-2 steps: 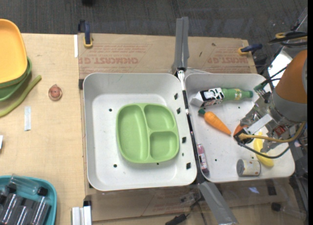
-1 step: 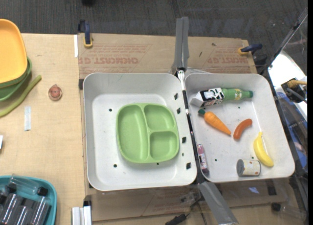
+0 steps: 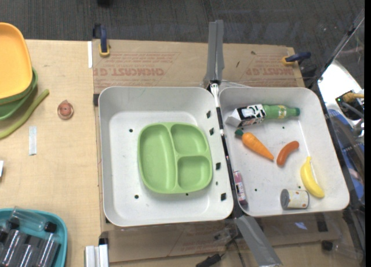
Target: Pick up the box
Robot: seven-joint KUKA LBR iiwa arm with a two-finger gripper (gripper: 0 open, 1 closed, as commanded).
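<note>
As it looks light, stiff card, pinch box [image 3: 248,114] across its 2 long faces | touching green bottle [image 3: 282,111] | gripper state: cannot tell

Even, soft overhead light lit the bench [image 3: 58,161] brightly, shadows were faint inside the bins [image 3: 168,106], glare whitened the far right edge, and focus was slightly soft throughout.

At three o'clock, by the edge, a dark shape [image 3: 351,101] with yellow marks; whether it belongs to the robot cannot be told.
</note>
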